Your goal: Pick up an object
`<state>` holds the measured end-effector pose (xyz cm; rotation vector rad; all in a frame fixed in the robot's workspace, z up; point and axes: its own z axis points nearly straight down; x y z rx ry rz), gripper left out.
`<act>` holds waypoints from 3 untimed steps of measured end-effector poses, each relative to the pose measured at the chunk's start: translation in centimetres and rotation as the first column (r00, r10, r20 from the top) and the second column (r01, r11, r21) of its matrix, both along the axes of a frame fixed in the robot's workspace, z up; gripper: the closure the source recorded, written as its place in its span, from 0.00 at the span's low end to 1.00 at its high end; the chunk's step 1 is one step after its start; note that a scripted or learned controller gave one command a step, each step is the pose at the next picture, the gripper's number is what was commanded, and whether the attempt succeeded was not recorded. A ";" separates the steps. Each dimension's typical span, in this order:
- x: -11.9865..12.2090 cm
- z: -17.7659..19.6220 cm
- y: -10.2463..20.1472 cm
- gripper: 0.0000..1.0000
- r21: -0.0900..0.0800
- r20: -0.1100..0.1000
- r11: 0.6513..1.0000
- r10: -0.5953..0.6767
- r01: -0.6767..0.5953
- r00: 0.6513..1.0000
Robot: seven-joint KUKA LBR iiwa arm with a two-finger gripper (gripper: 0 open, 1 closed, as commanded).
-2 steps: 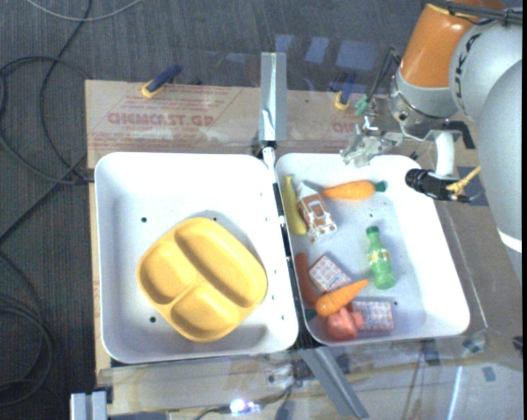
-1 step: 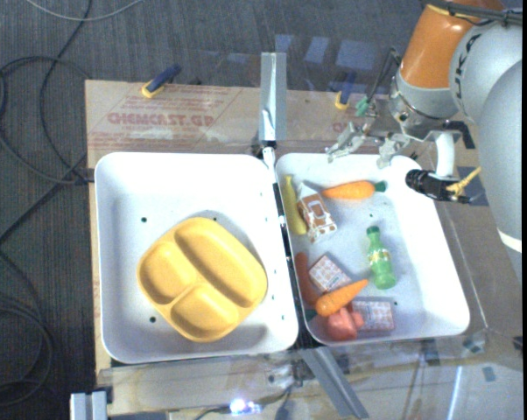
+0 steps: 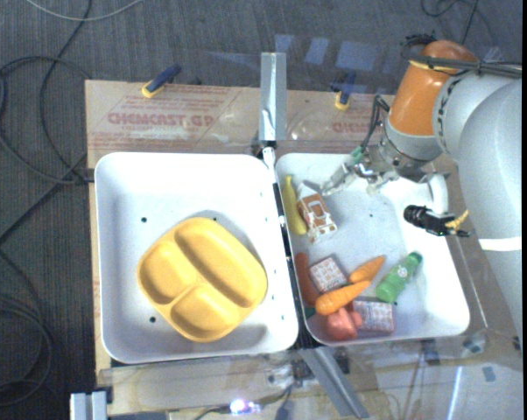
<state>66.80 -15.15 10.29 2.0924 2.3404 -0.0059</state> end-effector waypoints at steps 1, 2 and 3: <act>-7.8 -1.3 1.1 0.00 -0.003 0.011 0.994 0.106 -0.106 0.994; -15.6 -1.2 1.6 0.00 -0.001 0.013 0.984 0.176 -0.176 0.984; -10.2 -1.3 -1.6 0.00 0.000 0.014 0.975 0.221 -0.221 0.975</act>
